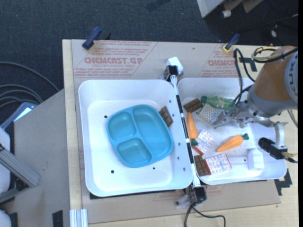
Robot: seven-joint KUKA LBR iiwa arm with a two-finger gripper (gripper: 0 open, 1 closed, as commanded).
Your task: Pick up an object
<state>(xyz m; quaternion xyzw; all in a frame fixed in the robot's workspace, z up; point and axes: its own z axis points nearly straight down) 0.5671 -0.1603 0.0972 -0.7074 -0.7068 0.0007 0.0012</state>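
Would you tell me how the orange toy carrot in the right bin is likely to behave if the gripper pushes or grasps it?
The carrot looks round and tapered, so a push would probably roll it in an arc. Its smooth skin may slip from the fingers. It lies apart from the packets, on the bin floor, so it should slide freely.

The light is bright and even, and it seems to come from above. The two white bins (90, 141) shine almost too bright, so their edges look washed out. Shadows are soft and small. The dark floor (42, 13) at the far side looks dim. Everything looks a little fuzzy, and small things are grainy.
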